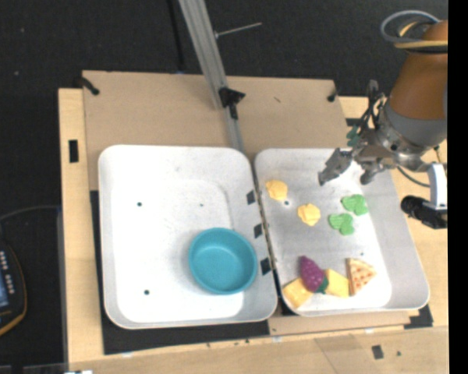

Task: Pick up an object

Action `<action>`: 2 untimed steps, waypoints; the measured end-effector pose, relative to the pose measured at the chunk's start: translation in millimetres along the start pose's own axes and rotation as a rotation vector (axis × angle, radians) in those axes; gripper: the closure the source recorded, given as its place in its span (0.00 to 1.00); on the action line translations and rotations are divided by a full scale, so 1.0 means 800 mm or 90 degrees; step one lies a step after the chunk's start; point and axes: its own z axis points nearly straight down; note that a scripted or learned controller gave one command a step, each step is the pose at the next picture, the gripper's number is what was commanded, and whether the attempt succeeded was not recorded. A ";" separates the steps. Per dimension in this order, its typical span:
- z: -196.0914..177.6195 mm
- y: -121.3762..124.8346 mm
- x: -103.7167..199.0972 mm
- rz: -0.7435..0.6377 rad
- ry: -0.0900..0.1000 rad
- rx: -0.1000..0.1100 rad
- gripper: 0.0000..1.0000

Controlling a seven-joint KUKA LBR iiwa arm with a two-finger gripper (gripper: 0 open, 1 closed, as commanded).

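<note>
Jaws [349, 167] spread and empty above the right bin's [402, 240] far edge, the arm risks closing on air among small toys [309, 213] scattered loosely below.

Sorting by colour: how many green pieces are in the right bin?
2. One green piece lies just below the gripper; the other green piece sits beside it, nearer the bin's middle. None look hidden.

Gripper [349, 168] above right bin [390, 209], fingers spread, holding nothing. Below: yellow pieces [309, 213], green pieces [354, 204], purple grapes [312, 272]. Left bin [140, 178]: blue bowl [222, 260].
</note>
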 end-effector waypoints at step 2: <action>0.050 0.004 -0.001 0.002 -0.001 0.000 0.00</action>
